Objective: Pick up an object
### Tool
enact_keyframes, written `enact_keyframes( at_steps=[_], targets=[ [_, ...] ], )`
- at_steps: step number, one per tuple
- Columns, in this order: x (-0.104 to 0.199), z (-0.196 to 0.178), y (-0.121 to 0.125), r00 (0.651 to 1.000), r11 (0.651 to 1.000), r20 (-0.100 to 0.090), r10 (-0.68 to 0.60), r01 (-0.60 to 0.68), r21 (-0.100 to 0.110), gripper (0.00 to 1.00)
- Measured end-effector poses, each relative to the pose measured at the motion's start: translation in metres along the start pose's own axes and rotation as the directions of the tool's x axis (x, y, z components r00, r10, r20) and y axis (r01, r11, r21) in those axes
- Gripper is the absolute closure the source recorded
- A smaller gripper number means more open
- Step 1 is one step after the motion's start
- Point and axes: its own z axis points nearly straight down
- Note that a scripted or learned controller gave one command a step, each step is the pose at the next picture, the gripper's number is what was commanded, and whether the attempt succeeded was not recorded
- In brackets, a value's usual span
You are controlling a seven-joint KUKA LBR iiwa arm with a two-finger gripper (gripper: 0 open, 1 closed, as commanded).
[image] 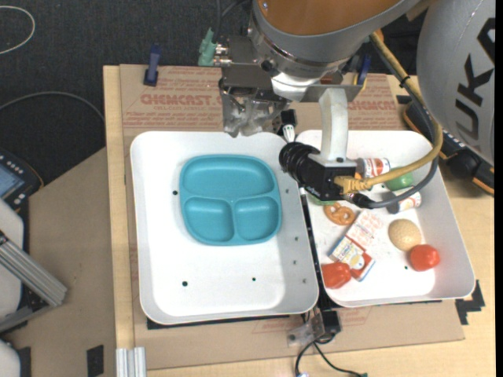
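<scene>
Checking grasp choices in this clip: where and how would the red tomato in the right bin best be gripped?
Take the red tomato across its widest middle, coming straight down from above. It is round, so any finger axis probably works. It sits apart from the tan egg-like ball, near the right bin's front right rim, so a side approach looks cramped.

grey arm reaching in; end effector (250, 118) lowered

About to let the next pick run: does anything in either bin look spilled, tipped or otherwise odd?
Nothing stands out. The teal divided tray lies flat in the left bin. The small items, including a red tomato and a tan egg-shaped piece, lie loosely jumbled in the right bin, none over its rim.
</scene>
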Motion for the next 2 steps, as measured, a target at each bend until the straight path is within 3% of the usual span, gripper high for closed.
enact_keyframes(
  at_steps=[1,2],
  targets=[
    [-0.055,0.046,-0.021,1.000,1.000,0.012,0.008,-0.008,0.025,1.00],
    [-0.094,0.176,-0.024,1.000,0.999,0.016,0.008,-0.009,0.036,1.00]
  ],
)
